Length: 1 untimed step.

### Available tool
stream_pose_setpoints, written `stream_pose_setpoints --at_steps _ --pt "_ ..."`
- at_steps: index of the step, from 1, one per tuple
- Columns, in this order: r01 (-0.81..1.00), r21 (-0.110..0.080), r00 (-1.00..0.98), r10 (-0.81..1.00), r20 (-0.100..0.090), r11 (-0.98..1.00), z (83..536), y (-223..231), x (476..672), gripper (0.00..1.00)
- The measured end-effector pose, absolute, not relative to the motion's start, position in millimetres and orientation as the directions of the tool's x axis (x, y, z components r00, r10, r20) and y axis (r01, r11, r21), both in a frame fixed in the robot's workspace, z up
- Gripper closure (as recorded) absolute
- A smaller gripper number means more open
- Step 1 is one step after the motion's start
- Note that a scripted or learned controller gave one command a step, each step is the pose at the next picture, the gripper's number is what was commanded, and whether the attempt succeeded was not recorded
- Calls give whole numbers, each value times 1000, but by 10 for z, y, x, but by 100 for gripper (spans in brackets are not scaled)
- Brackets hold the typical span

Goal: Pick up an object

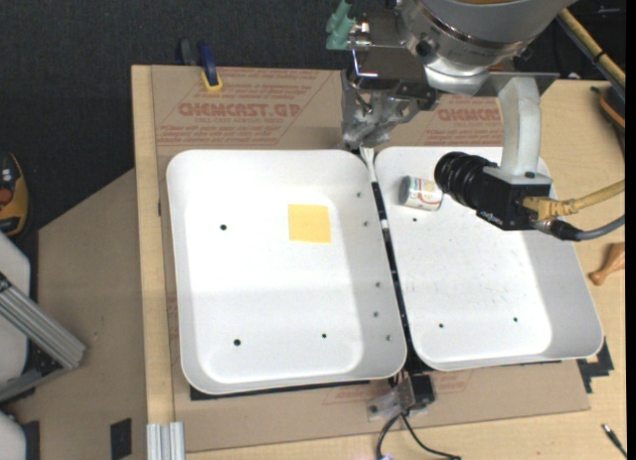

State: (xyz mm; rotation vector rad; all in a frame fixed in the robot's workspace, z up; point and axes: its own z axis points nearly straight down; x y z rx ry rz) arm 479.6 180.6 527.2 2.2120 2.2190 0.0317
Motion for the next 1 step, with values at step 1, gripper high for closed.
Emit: stream_pose_setpoints --at_steps 1 --pt "1000 -8 -5 1000 -2 5 4684 2243 4783 100"
